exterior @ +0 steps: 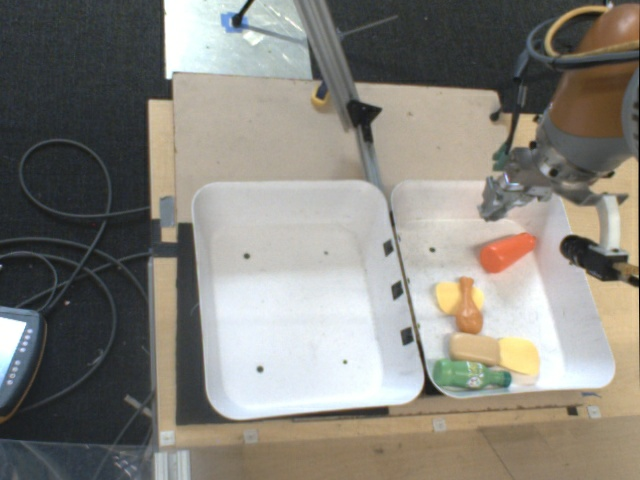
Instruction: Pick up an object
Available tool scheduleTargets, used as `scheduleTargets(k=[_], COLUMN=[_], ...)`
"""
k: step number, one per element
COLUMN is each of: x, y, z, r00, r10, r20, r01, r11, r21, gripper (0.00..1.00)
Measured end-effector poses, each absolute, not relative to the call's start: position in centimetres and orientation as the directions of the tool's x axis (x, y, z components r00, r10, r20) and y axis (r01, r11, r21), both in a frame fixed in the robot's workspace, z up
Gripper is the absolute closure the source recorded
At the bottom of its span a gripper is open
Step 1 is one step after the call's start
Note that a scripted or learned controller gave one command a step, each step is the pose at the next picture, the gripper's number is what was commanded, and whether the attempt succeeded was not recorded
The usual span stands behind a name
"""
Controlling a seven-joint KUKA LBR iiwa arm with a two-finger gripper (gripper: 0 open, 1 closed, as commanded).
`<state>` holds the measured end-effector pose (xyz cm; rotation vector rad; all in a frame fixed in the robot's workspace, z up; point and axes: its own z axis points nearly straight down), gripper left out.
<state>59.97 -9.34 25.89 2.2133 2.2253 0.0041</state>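
Near the right bin's (600, 360) back edge, the claw (497, 200) hangs beside the orange carrot (507, 251); I cannot tell its grip, and it may miss.

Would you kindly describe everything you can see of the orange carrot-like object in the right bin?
The orange carrot-like object is a short, stubby cone, plain orange and smooth, plastic by its look. It lies on its side on the floor of the right bin, in the bin's upper half, its wider end down-left and its narrower end up-right. It rests apart from the other items lower in the bin. The gripper hangs just above and left of it; contact is not evident.
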Motion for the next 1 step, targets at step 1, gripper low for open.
scheduleTargets(k=[1], x=[60.95], y=[-5.01], z=[25.44], r00=[-0.01], r10=[1.0], r20=[0.001], r01=[1.0], r11=[0.01], r21=[0.003], gripper=[1.0])
